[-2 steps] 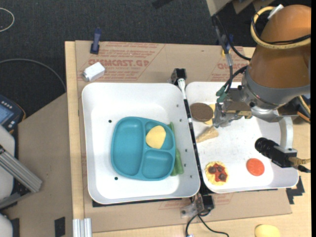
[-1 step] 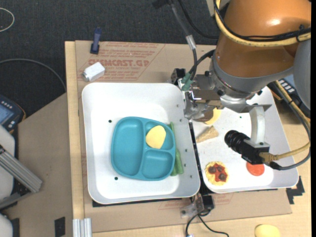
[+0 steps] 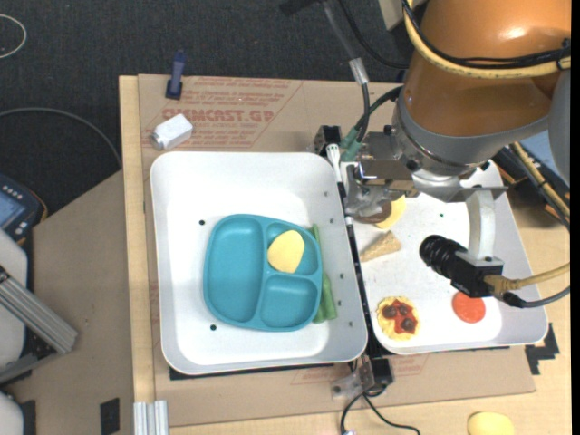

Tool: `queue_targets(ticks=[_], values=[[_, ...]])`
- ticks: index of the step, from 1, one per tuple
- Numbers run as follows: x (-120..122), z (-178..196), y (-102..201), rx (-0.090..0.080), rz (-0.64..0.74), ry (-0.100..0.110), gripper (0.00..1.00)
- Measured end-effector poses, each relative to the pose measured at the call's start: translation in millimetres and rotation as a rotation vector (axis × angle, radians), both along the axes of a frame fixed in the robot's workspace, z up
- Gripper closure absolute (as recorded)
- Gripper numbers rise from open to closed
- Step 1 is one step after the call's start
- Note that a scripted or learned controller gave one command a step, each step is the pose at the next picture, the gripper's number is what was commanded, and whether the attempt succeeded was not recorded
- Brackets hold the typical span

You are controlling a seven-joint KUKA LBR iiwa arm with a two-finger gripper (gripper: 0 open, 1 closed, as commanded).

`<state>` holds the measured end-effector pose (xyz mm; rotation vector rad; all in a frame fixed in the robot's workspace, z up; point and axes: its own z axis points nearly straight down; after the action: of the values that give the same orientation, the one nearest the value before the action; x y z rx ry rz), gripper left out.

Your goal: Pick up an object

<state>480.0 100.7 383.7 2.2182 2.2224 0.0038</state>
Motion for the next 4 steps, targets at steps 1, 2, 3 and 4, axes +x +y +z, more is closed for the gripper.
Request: queue_targets(ticks=[1, 2, 3, 4], values=[[0.6, 10.3, 0.4, 0.0, 0.0, -0.002, 1.0], [-0.8, 37.9, 61.1, 0.002, 0.005, -0.002, 1.0], [-1.7, -65.5, 9.4, -0.004, -0.008, 0.014, 1.0], [-0.1, -49.4, 12.8, 0.0, -0.003, 0.0, 1.0]])
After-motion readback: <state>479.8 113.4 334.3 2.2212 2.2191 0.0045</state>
